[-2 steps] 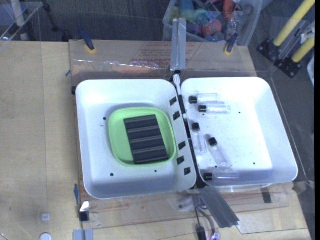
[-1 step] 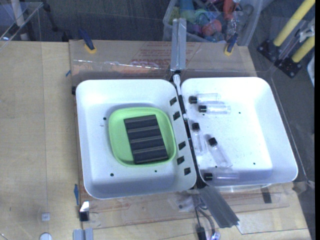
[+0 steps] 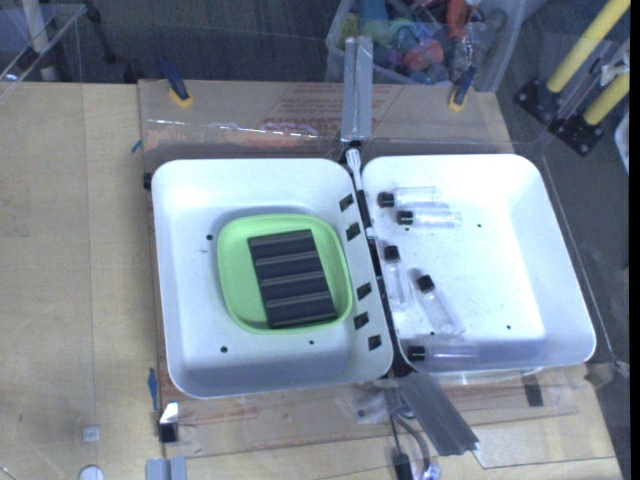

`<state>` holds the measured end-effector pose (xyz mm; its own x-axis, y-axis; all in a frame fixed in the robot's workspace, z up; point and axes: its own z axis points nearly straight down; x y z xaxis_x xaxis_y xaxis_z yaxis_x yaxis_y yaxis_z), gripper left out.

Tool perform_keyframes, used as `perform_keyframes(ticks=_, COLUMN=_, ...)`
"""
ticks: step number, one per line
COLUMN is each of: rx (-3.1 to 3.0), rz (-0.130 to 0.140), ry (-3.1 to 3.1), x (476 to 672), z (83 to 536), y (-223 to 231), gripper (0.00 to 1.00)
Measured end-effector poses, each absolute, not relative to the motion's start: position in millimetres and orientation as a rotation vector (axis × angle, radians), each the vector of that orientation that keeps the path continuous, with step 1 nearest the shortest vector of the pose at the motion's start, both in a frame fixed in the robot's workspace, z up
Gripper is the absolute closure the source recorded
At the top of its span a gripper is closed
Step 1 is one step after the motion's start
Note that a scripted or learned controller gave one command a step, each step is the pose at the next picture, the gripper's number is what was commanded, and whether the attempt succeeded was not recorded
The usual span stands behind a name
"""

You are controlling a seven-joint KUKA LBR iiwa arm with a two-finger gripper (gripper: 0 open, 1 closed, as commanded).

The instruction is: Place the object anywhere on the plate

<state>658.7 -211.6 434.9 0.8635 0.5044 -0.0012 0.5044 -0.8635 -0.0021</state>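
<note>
Left bin (image 3: 180,268): shallow white tray with rounded corners and a smooth, glossy wall; it carries the plate.
Plate (image 3: 232,258): lime green, rounded-square, with a raised rim, lying flat near the middle of the left bin, slightly toward its right wall.
Object on plate (image 3: 291,278): a dark, flat, rectangular block with crosswise ridges, resting inside the plate rim and turned a little against the plate's edges. Judgement: if this block is the task's object, it already lies where the task requires.
Right bin (image 3: 520,268): same white tray, touching the left bin along a dark divider strip (image 3: 362,258).
Vials (image 3: 420,208): several small clear tubes with black caps, lying on their sides, scattered along the left half of the right bin, from its far-left corner to its near edge. Clear walls make their outlines hard to trace.
Table (image 3: 70,268): pale wood-grain surface under both bins; a clear sheet lies beyond the bins' far edge.
Storage tub (image 3: 430,18): clear, with mixed coloured items, beyond the table's far edge.
Tool: state cannot be told from this view.
</note>
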Motion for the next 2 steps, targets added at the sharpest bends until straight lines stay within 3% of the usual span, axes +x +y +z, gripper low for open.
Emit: perform_keyframes(ticks=2, rx=-3.104, rz=-0.003, ry=-0.485, x=659.5, z=434.6, y=-222.6, gripper=0.00)
